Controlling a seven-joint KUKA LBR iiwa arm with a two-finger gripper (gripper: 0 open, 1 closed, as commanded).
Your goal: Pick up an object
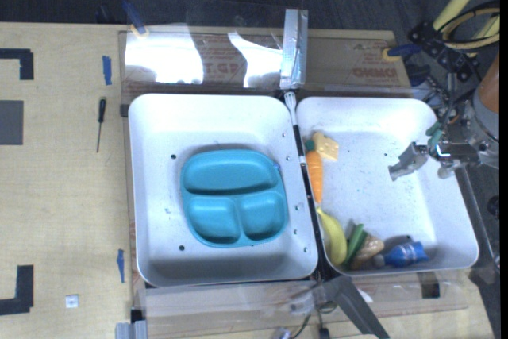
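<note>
Pale wood worktop (63, 194) carries two shallow white bins side by side; the left bin (151, 123) holds a blue divided tray (232, 196), and the right bin (444, 210) holds the toy food worth going for. Along that bin's left wall lie a yellow cheese wedge (325, 145), an orange carrot (315, 175) and a banana (333, 234), with a green piece (355, 238), a tan piece (369, 248) and a small blue bottle (405, 253) huddled at the near wall. The claw (405, 161) hangs over bare bin floor, well apart from all of them, with nothing between its fingers; whether they are spread I cannot tell. These look like light, stiff, smooth plastic, likely to skid. The carrot seems the best candidate, pinched across its middle, though the wall beside it crowds one finger.
</note>
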